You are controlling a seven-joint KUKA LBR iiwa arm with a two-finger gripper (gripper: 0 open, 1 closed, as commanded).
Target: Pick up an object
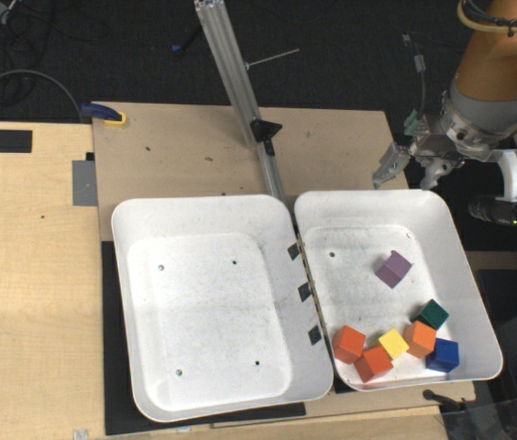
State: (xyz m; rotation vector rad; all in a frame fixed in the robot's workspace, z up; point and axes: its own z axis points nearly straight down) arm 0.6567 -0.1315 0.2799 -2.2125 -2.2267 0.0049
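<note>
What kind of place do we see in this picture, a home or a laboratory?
Most likely a robotics laboratory: a grey and orange robot arm reaches over a bench bearing two white bins, one with coloured blocks, and loose cables lie behind.

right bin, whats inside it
The right bin holds six blocks: a purple one apart, and near its front edge green, two orange, yellow, red and blue. Nothing covers them.

A pale wooden counter [20, 273] spans the left, with black patches toward ten o'clock. A brown board [194, 154] lies at centre. A slanted aluminium rail [233, 71] rises toward twelve o'clock. Dark floor [332, 26] with cables lies beyond.
</note>
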